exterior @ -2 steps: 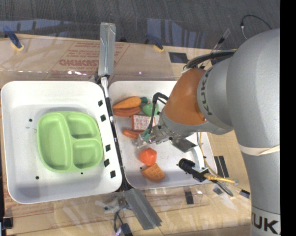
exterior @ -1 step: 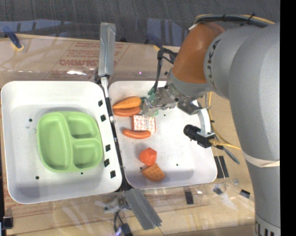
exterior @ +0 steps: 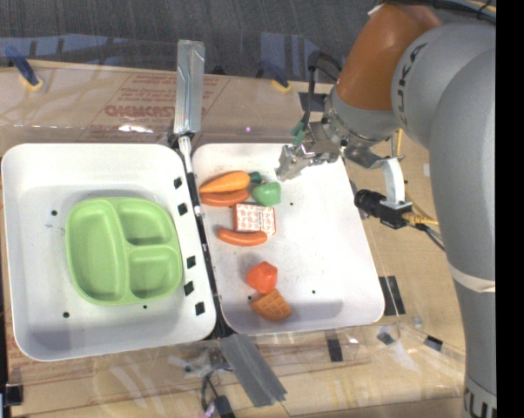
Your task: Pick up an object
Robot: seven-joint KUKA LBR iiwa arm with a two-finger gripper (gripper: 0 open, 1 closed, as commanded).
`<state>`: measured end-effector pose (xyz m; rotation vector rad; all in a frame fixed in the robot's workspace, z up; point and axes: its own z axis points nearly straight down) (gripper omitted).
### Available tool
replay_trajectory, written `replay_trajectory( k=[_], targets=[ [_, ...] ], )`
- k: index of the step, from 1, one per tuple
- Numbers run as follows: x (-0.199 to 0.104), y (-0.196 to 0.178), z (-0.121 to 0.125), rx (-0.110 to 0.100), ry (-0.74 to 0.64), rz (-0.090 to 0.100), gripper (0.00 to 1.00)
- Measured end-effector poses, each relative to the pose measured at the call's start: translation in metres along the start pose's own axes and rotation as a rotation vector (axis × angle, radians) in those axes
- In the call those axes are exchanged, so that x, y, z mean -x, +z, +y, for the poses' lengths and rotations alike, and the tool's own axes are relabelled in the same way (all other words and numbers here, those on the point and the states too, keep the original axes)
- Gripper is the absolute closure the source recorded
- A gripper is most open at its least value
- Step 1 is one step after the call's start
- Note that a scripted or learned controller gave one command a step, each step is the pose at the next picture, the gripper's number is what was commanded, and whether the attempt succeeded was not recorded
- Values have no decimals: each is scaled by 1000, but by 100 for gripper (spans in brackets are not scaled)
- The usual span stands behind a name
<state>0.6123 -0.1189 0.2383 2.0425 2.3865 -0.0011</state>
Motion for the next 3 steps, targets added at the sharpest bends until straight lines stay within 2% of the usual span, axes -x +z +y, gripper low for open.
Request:
replay_trajectory(
  k=[1, 2, 3],
  targets=[
    [-1, 1, 0, -2, -1, 1, 0],
    [15, -21, 21, 0, 199, 0, 0],
    [-10, 113, 40, -9, 165, 3, 0]
  ],
)
